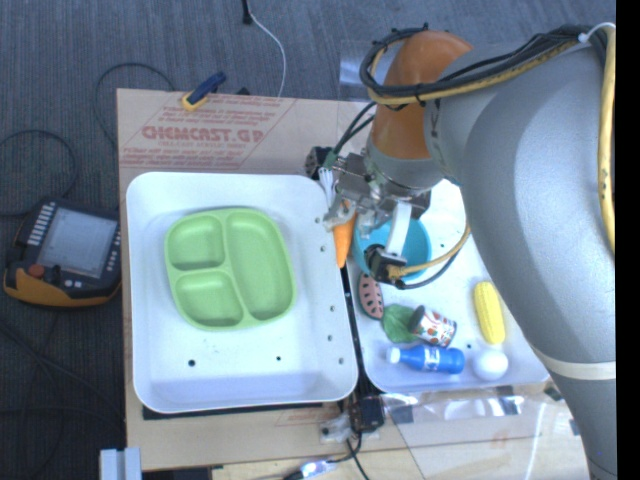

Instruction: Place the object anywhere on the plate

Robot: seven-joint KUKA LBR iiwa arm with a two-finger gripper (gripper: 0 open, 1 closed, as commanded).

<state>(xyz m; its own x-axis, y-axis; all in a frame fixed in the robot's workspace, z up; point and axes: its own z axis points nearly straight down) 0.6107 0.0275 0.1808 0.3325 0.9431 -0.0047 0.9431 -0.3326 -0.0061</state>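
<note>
Tool [345, 218] over the seam between the two bins, closed on the top end of an orange carrot [342, 242]. Carrot hanging tip-down below the tool, above the inner rim of the left bin [150, 368], just beside the right bin [455, 383]. Not yet over the plate.

Green plate [230, 266] flat in the middle of the left bin, three compartments, well apart from the carrot and to its left.

In the right bin, under and beside the wrist: a blue bowl [412, 246], partly hidden by the tool's hardware. Nearer the camera, a watermelon slice [370, 296] near the bin's left wall, a green item [399, 320] touching a small can [437, 326], a blue bottle [428, 359] lying on its side, a white ball [490, 365] just beside the bottle, and a yellow corn cob [488, 311] near the right wall.

Off the surface to the left, a pendant [60, 253] on the carpet. Blue clamp [203, 88] at the board's far edge.
</note>
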